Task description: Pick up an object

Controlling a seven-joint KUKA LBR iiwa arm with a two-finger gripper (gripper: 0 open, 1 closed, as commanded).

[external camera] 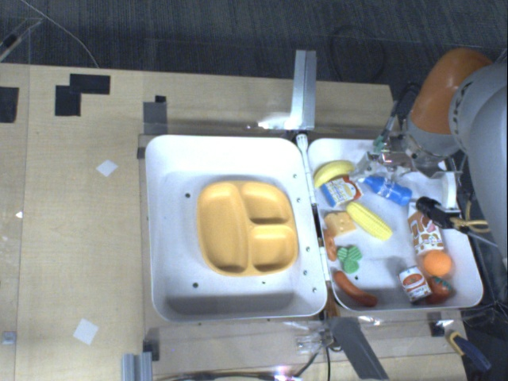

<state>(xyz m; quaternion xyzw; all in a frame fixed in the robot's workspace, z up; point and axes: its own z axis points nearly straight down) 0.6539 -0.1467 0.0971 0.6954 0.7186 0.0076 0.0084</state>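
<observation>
My gripper (386,157) hangs over the far end of the right bin (468,292), just beyond a small blue bottle (390,189) and apart from it. The grey arm with its orange band (440,94) comes in from the upper right. Toy foods lie in this bin. A yellow banana (333,170) and a red and white packet (340,190) are at the far left. A yellow corn-like piece (371,221) and a tan cracker (341,224) lie in the middle.
The left bin (171,213) holds a yellow divided tray (244,227). Nearer in the right bin lie a green piece (348,256), a red sausage (355,290), an orange fruit (435,264), a small can (414,282) and an orange-white bottle (425,232). A metal post (305,90) stands between the bins.
</observation>
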